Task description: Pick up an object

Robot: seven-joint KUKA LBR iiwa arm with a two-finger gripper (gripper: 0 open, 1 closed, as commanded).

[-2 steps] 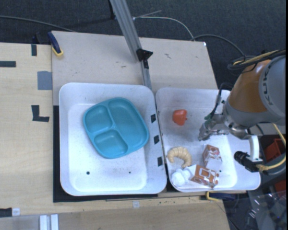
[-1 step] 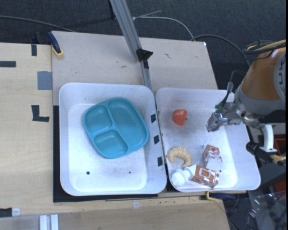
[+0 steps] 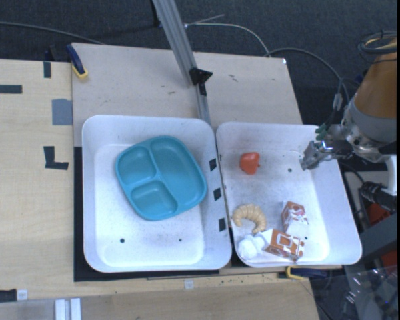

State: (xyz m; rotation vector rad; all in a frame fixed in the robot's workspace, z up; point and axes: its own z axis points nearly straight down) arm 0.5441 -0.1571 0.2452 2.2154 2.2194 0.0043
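Arm [image 3: 377, 102] comes in from the right edge, orange band showing at upper right. Gripper [image 3: 311, 156] sits over the right bin [image 3: 333, 199], near its upper right corner, by the rim. Fingers are a small dark blur at this angle, so I cannot tell whether they're spread or pressed together. Nothing visible between them.

Right bin contents:
- red item [image 3: 249, 163], upper left part of the bin, alone, well apart from the gripper
- croissant [image 3: 250, 215], lower left, tan and curved
- white lump [image 3: 251, 247] just below the croissant, touching or nearly so
- two red-and-white cartons: one [image 3: 294, 215] mid-lower, one [image 3: 285, 243] below it near the bottom rim; they look to be touching, the lower one close to the white lump

The lower cluster is tight; the red item has open floor all round it.

Left bin [image 3: 97, 199] holds a blue divided plate [image 3: 161, 177], three compartments, lying flat and rotated a bit, centre-upper.

Around the bench: a grey metal pole [image 3: 177, 35] runs diagonally from the top of the frame down to the seam between the bins, with a black clamp [image 3: 200, 76] on it. Cables [image 3: 267, 45] loop across the dark floor at upper right. A blue-and-yellow clamp [image 3: 76, 61] sits at the board's upper left corner.
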